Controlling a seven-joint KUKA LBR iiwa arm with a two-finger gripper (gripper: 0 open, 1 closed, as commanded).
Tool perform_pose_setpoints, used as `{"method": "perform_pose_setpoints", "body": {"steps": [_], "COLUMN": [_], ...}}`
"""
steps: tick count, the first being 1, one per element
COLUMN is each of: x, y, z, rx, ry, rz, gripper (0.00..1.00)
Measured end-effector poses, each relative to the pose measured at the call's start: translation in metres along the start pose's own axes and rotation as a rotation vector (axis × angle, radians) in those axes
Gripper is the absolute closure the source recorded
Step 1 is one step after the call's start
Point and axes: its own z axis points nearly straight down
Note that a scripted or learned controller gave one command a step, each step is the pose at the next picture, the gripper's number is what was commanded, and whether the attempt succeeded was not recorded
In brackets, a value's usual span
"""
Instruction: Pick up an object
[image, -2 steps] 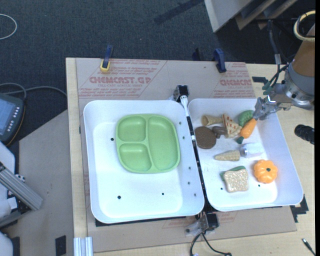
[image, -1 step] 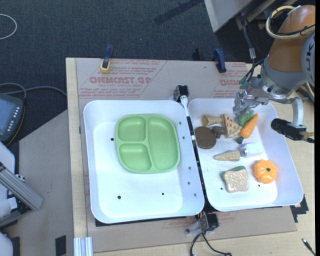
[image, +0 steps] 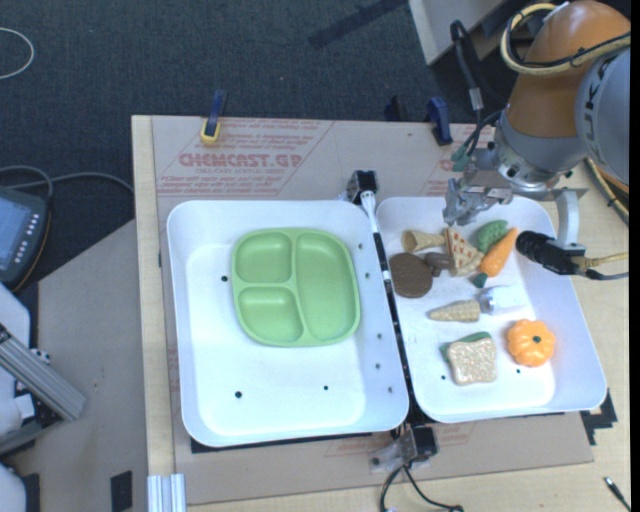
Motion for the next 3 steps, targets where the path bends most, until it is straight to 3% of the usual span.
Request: {"method": "perform_pose_setpoints", "body": {"steps": [2, 3], "x": [-0.011, -0.001], "y": [0.011, 0.017], "z": [-0.008, -0.01], "rx": [0.0, 0.0], "ry": [-0.002, -0.002], "rz": [0.003, 0.003], "gripper": [1.0, 1.0]}}
